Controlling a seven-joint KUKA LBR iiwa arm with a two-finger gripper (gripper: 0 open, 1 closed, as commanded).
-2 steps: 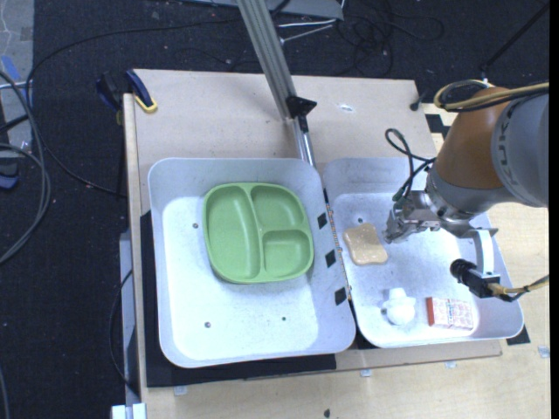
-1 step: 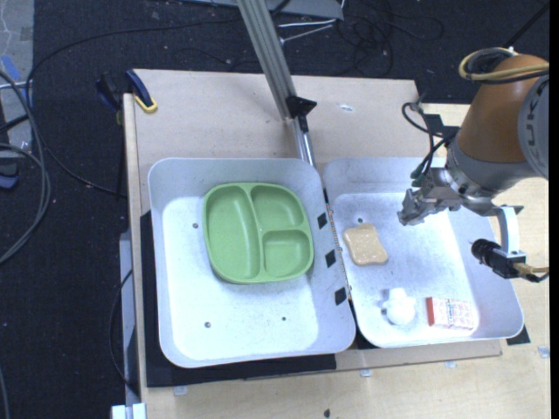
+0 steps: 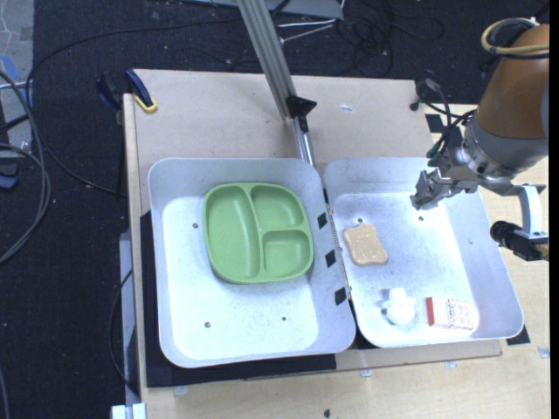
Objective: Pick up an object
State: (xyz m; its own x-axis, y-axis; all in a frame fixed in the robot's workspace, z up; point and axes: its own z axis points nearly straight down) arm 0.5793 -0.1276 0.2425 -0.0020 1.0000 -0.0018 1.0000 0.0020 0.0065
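- Your tool hangs over the far part of the right bin, near its back edge. You cannot tell from this view how its tips are set, and nothing shows between them.
- Count two white bins side by side on the surface; the left bin carries one green divided plate with three compartments.
- In the right bin you have three things: one tan slice of bread, one small white object, and one small red-and-white packet.
- The bread lies flat near the bin's left wall, its long axis running roughly front to back, leaning a little to the left at the far end.
- The packet lies flat at the near edge, its long axis running left to right, just beside the white object.
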